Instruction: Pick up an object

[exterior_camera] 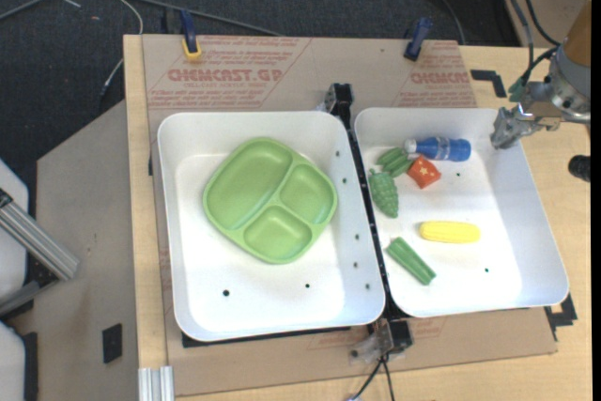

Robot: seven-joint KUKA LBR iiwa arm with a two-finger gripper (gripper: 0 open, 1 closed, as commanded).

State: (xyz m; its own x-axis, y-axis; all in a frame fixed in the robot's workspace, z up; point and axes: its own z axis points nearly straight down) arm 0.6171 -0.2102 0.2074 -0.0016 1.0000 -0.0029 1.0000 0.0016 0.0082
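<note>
A: Objects for picking lie in the right bin: a blue bottle, an orange-red block, a yellow corn cob, and three green pieces. None is lifted; all rest on the bin floor.

B: Name the greens.

A: One dark green piece just beside the block, a knobbly green item near the divider, a long green pod lower down, apart from the rest. Exact types too small to tell.

B: And the left bin?

A: It holds a light green compartment plate, three sections, lying flat and slightly turned. Nothing sits in its sections.

B: Gripper position?

A: At the right bin's upper right corner, about over the rim, near the bottle but not touching it. Whether it is released or clenched cannot be told at this size. Nothing is seen in it.

B: So which step?

A: Judged as approach. No grasp begun.

B: Next move?

A: Likely travel inward over the bin floor, then descent onto one item. The bottle is nearest, but it touches or nearly touches the dark green piece and lies close to the block, so crowding could spoil a grasp. The corn cob stands clear on all sides and looks the easier target.
</note>
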